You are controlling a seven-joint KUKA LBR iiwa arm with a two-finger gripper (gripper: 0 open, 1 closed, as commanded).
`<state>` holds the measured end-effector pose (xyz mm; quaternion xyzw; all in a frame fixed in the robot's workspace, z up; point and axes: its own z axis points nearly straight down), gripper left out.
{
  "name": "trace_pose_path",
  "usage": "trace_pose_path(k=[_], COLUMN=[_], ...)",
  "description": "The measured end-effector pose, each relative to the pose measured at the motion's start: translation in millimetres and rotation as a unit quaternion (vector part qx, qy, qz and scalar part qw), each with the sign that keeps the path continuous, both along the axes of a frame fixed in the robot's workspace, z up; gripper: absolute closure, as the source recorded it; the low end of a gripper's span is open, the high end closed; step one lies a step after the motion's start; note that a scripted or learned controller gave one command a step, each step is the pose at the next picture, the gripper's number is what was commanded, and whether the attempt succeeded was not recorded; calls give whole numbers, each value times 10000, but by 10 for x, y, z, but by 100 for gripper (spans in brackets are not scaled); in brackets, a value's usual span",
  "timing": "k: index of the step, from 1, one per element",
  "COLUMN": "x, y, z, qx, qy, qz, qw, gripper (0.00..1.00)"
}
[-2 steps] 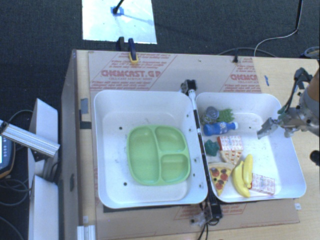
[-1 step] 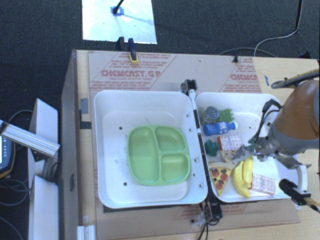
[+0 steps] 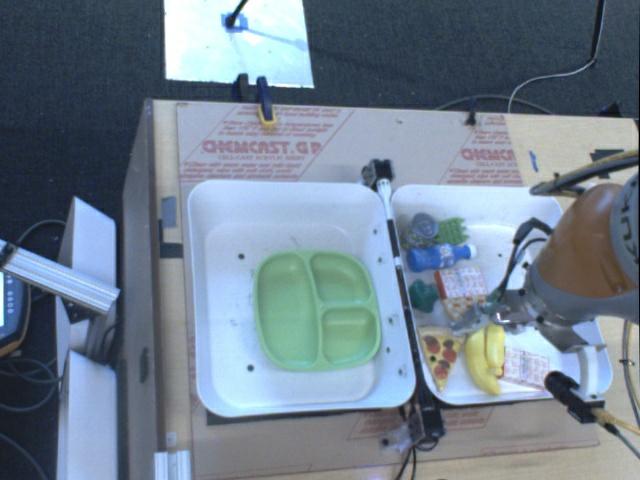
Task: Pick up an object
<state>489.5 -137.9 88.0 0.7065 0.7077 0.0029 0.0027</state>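
Upright-ish banana (image 3: 486,358), long axis near-to-far, gripper (image 3: 487,311) just above, claw state unclear

Grey arm (image 3: 585,303) with a broad orange band and looping black cables.

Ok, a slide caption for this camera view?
Arm over right bin of toys, banana nearby; green tray in left bin.
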Motion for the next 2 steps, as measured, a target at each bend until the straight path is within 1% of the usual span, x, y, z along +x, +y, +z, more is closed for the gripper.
trace_pose_path(k=[1, 2], x=[3, 716], y=[-1, 920], z=[89, 969], qx=[-4, 4], qy=[-4, 24], qz=[3, 11], qw=[10000, 10000], gripper=[100, 100])
